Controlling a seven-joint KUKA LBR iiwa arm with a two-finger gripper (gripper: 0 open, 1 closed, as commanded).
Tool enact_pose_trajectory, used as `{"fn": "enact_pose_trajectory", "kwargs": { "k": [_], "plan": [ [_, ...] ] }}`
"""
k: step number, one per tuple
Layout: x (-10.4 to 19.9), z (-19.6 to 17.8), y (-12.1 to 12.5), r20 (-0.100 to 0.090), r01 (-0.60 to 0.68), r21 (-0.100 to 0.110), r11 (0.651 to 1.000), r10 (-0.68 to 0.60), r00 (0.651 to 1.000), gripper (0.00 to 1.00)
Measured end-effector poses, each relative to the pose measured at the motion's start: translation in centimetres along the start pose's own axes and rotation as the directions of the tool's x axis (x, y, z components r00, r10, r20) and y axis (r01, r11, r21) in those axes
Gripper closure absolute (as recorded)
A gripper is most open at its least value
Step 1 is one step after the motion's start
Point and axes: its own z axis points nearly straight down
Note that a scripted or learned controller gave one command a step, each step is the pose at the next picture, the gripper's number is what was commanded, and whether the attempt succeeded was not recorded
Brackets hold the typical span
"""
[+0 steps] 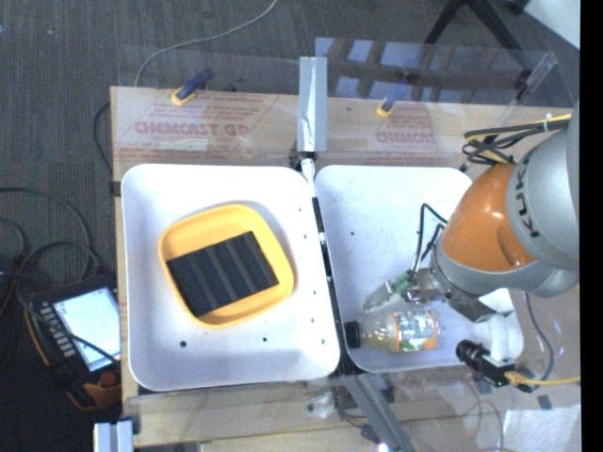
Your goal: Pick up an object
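The arm (pixel 513 224) hides much of the right bin (pixel 377 205). Its gripper (pixel 407 293) hangs low over the plastic bottle (pixel 396 330).

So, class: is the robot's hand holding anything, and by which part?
It cannot be told: the hand sits right above the clear plastic bottle with the black cap in the right white bin, hiding any contact.

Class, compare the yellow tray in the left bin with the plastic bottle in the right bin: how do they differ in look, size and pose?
The yellow tray is opaque and squarish; the plastic bottle is clear with an orange label and dark cap. The tray is much larger than the bottle. The tray sits flat, open side up, holding a black ribbed insert; the bottle lies on its side. The gripper is at the bottle, far from the tray. Each rests in a white bin.
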Motion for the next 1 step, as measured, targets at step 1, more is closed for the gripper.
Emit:
{"fn": "enact_pose_trajectory", "kwargs": {
  "k": [1],
  "plan": [
    [-3.68,0.17,6.4,-0.003,-0.187,0.0,0.982,0.187,0.982,0.0]
  ]
}}
